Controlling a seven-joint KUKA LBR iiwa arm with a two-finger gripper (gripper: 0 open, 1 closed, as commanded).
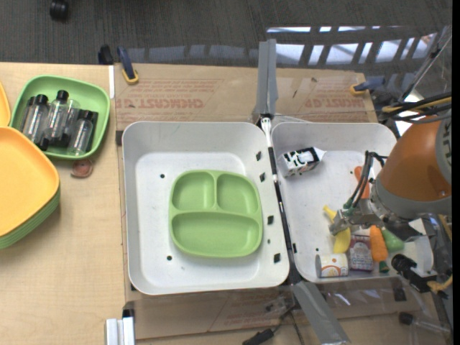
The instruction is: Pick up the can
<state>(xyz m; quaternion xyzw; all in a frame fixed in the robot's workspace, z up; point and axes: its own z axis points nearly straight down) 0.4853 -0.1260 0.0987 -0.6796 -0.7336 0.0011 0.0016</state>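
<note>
Gripper (pixel 350 218): I see it low over the near right part of the right bin (pixel 316 192), hanging from the orange-banded wrist. I cannot tell whether it is spread or pressed together, as the wrist and clutter hide that.
Just under it: a yellow item (pixel 341 237), touching or almost touching the tool.
Can (pixel 332 266): I take it to be the small white cylinder with the orange label, lying by the bin's near wall.
Bearing: from the gripper, the can lies toward the near edge and slightly left, close by.
Long axis: it seems to run roughly along the near wall, though I cannot be sure.
Neighbours: a purple-and-white packet (pixel 361 256) sits just beside the can, crowding its right side.
My judgement: I need a short shift toward the near wall before descending.
</note>
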